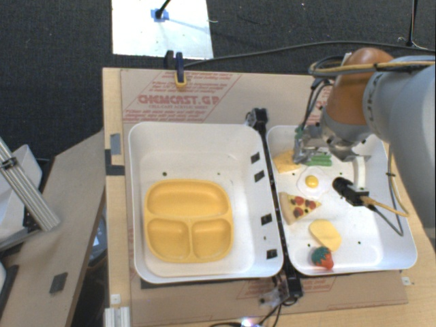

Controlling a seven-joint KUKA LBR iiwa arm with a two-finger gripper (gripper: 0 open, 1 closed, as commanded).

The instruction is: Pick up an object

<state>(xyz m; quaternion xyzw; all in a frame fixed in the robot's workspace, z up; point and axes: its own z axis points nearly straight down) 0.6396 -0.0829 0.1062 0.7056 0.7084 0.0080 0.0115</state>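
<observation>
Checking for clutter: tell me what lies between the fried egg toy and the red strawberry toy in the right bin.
In the camera view, a pizza slice toy and a yellow oval piece lie between the fried egg toy and the red strawberry toy.

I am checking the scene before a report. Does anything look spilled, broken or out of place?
Nothing stands out. The yellow tray lies flat in the left bin. The toy foods, such as the pizza slice and fried egg, lie loosely scattered in the right bin, none visibly damaged.

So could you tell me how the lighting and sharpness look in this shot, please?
Camera view: even, soft light; the white bins look bright but keep their detail; the yellow tray and toy food are fairly sharp; the arm casts only faint shadow.
</observation>
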